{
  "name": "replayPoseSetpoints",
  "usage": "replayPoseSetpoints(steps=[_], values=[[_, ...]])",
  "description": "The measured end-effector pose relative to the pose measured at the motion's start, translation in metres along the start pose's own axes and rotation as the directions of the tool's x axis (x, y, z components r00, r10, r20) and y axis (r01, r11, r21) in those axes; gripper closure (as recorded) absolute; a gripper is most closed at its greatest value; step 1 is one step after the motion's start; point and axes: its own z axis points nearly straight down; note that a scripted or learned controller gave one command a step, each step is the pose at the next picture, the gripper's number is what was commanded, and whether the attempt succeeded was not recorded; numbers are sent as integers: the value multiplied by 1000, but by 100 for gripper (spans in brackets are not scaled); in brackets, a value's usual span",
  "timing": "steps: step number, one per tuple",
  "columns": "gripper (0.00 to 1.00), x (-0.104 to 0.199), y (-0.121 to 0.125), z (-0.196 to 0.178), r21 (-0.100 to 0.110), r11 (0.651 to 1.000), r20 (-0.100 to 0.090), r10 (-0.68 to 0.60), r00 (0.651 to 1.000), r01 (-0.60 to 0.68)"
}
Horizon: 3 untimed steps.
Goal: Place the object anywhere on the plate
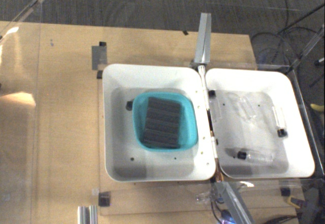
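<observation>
At the near edge of the bench [56, 167] stand a short metal bar [87, 214] and, just beyond it, a small black clip [104, 198] near the near left corner of the left bin [114, 162]. In the right bin [299, 162], a clear tube with a black cap [250, 156] lies close to the near wall, a second clear tube [279, 121] lies along the right wall, and crumpled clear plastic [244, 106] sits toward the far side. In the middle of the left bin rests a teal plate [189, 126]. A dark grey ribbed block [161, 121] lies flat on the plate, inside its rim. A small dark piece [129, 105] touches the plate's far left corner. Past the bins, a grey metal post [203, 40] rises at the seam between them.
</observation>
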Motion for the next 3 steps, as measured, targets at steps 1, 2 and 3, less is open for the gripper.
replayPoseSetpoints(steps=[1, 2, 3], values=[[0, 0, 0, 0, 0, 996, 0, 94, 996, -94], [0, 0, 0, 0, 0, 985, 0, 174, 985, -174], [0, -2, -1, 146, 5, 985, 7, 171, 985, -171]])
